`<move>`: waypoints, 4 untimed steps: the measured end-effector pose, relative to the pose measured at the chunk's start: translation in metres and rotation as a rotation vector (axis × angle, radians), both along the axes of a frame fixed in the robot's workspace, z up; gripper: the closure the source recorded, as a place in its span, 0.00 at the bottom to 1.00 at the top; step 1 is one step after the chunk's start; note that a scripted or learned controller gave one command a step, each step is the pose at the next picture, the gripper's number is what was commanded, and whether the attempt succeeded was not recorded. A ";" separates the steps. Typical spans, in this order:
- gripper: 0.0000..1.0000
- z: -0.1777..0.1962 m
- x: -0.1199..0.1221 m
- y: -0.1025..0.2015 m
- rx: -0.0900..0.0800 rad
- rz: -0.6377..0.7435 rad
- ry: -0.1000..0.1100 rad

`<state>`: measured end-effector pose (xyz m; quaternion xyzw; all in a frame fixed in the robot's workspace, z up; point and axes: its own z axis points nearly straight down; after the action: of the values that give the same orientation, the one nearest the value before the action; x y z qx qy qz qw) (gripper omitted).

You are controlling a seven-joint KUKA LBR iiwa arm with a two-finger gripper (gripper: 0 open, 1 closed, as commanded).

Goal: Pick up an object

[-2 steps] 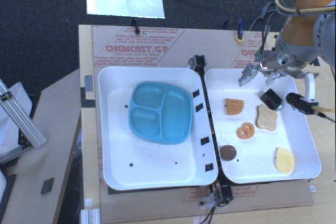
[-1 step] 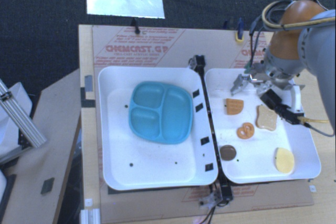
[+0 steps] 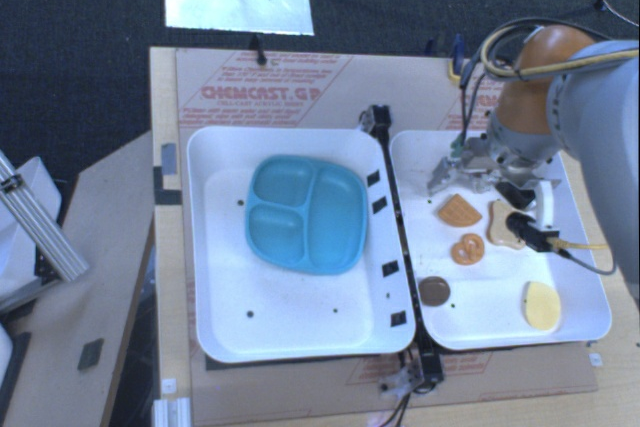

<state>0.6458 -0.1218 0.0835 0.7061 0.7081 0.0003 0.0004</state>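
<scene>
waffle-shaped toy (image 3: 459, 210) lies in the right bin (image 3: 580, 315), just below and right of the gripper (image 3: 447, 173); its fingers look spread, nothing between them. pretzel (image 3: 467, 249) sits nearby.

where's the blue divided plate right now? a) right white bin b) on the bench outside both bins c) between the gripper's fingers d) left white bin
d: the blue divided plastic plate lies flat in the left shallow white bin, apart from the small food-shaped pieces, which sit in the right shallow white bin where the grey arm's gripper reaches.
</scene>
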 end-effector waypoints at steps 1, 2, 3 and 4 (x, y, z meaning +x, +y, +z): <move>1.00 0.012 0.001 0.000 -0.001 0.001 -0.003; 1.00 0.069 0.012 0.005 -0.001 0.003 -0.007; 1.00 0.115 0.008 0.003 -0.001 0.002 -0.006; 1.00 0.118 0.009 0.003 -0.001 0.003 -0.003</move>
<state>0.6544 -0.1186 0.2017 0.7051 0.7091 0.0010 0.0015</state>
